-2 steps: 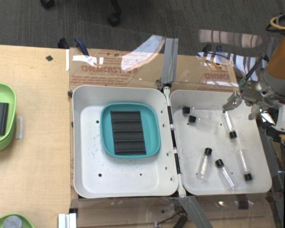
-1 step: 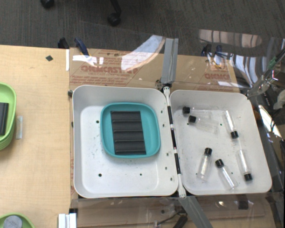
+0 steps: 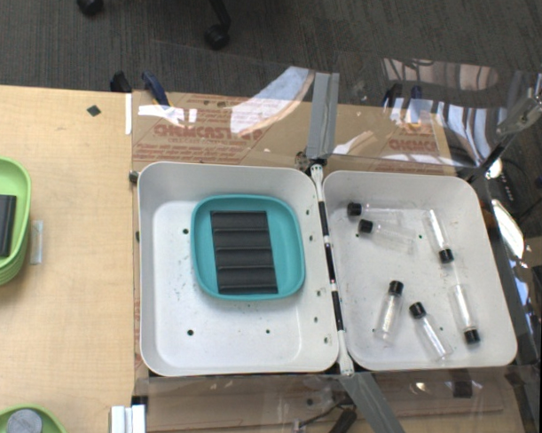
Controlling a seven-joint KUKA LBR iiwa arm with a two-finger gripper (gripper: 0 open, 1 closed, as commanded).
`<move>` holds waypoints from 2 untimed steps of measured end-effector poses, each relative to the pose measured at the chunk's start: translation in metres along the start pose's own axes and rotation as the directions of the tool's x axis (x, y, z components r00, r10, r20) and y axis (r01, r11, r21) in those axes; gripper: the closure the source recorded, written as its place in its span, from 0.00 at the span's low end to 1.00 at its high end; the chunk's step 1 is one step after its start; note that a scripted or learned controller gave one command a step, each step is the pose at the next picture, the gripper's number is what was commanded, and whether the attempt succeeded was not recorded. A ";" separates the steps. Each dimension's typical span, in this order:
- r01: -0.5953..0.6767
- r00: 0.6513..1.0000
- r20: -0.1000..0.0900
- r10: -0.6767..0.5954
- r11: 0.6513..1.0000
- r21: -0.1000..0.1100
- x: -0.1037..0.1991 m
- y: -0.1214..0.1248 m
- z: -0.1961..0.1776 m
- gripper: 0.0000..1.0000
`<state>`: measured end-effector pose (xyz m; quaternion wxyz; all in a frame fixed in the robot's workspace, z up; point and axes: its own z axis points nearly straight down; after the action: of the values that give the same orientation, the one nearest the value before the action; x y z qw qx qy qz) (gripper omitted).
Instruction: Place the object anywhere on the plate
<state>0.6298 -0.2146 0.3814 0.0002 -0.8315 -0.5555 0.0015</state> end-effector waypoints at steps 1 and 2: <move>-0.075 0.997 0.000 0.075 0.997 0.001 0.012 0.026 -0.035 0.00; -0.209 0.978 0.000 0.209 0.978 0.001 0.014 0.026 -0.059 0.00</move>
<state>0.6594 -0.2113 0.4399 0.0005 -0.8853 -0.4649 0.0020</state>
